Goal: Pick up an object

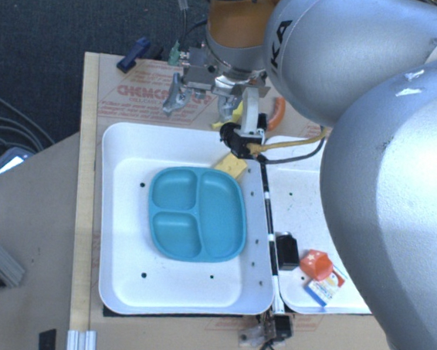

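Note:
A blue divided plate (pixel 197 213) lies flat in the middle of the left bin (pixel 123 199). A yellow block (pixel 231 165) rests against the plate's far right corner. In the right bin (pixel 302 195) a red-orange object (pixel 316 263) lies beside a small white, blue and red packet (pixel 323 288). My gripper (pixel 200 94) hangs over the far rim of the left bin, above the brown board, behind the plate and the yellow block. Its fingers (pixel 172 99) stand apart with nothing between them, so it is open.
A small black block (pixel 285 251) sits at the wall between the bins. An orange thing (pixel 278 111) lies behind the right bin. A blue item (pixel 132 55) rests at the board's far left corner. The big grey arm covers most of the right bin.

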`<state>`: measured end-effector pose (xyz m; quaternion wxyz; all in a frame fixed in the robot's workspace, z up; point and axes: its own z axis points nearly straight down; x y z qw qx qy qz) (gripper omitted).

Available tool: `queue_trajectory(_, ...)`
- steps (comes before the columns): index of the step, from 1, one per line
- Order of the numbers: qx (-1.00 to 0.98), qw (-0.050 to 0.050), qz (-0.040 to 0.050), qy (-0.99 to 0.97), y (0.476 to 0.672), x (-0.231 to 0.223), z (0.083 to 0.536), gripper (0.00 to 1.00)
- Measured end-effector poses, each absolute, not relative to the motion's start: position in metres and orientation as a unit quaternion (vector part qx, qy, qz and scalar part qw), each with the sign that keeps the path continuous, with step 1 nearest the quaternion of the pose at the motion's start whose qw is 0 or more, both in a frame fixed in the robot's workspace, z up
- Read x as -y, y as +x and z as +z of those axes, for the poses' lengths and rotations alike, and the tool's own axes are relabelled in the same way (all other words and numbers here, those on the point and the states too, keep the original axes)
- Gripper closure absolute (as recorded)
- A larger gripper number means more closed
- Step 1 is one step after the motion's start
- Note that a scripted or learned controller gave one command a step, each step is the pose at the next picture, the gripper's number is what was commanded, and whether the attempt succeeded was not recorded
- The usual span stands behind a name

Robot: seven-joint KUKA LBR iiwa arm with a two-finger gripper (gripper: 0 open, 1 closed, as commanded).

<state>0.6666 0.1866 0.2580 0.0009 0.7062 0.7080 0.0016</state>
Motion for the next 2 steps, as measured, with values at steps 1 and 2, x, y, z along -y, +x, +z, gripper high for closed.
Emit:
queue_trajectory(1, -0.708, -0.001, -0.0013, 0.707, 0.631, -0.225, 0.218, 0.0)
queue_trajectory(2, -0.708, -0.001, -0.0003, 0.706, 0.631, -0.226, 0.229, 1.0)
